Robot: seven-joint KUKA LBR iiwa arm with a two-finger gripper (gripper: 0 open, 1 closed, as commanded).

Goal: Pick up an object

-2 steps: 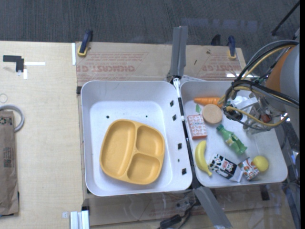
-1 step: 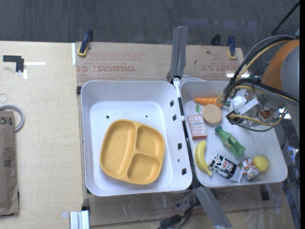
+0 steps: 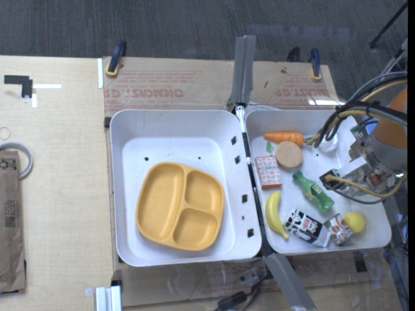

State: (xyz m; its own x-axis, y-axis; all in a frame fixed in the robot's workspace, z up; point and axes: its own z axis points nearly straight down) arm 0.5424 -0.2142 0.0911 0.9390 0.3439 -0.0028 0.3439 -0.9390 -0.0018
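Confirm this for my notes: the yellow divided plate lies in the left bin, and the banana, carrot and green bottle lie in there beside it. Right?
Not quite. The camera view shows the plate alone in the left bin. The banana, carrot and green bottle lie in the right bin.

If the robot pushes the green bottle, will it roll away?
Probably a little. The green bottle lies on its side in the right bin, and its round body looks apt to roll. It likely wouldn't go far: the banana and the cow-print carton lie close by. Its smooth surface may be slippery to pinch.
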